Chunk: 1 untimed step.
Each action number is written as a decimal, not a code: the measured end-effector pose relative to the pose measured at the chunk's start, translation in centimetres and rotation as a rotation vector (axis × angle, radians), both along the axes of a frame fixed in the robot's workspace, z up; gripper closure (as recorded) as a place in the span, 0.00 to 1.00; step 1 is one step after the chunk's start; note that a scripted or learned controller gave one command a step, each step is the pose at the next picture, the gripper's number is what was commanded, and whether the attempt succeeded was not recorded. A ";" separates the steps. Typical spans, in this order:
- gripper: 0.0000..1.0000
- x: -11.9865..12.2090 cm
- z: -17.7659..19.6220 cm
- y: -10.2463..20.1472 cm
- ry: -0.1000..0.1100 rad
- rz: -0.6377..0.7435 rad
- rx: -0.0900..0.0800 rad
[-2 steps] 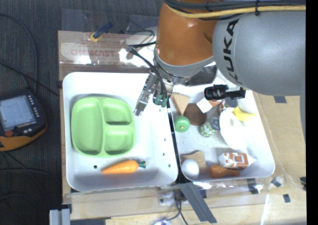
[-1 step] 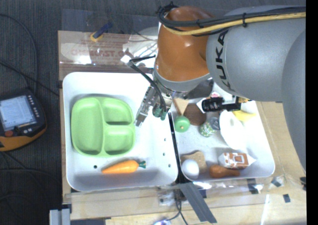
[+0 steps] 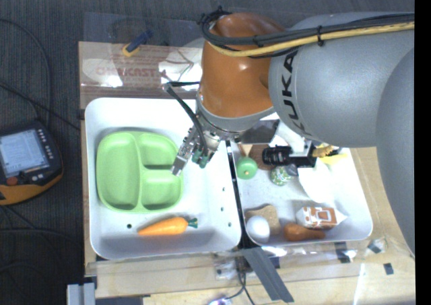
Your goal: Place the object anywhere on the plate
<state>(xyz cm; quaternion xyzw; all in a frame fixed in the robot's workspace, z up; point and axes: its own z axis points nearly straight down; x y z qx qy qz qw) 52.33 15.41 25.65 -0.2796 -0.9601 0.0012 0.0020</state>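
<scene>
The green divided plate [image 3: 121, 165] lies in the left bin [image 3: 101, 122] with nothing on it. An orange carrot [image 3: 163, 227] with a green top lies in the same bin, in front of the plate. My gripper [image 3: 191, 160] hangs over the left bin just past the plate's right rim, near the wall between the bins. It is open, and I see nothing between its fingers. The carrot is well below the gripper in the view and apart from it.
The right bin [image 3: 357, 229] holds a green ball [image 3: 246, 168], a white egg [image 3: 258, 228], a brown bread slice [image 3: 269, 214], a small carton [image 3: 316, 216], a brown sausage-like piece [image 3: 295, 232] and a mottled green ball [image 3: 279, 176]. The arm covers that bin's back part.
</scene>
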 end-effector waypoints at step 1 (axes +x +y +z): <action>1.00 -2.7 1.3 3.8 -0.001 -0.019 0.000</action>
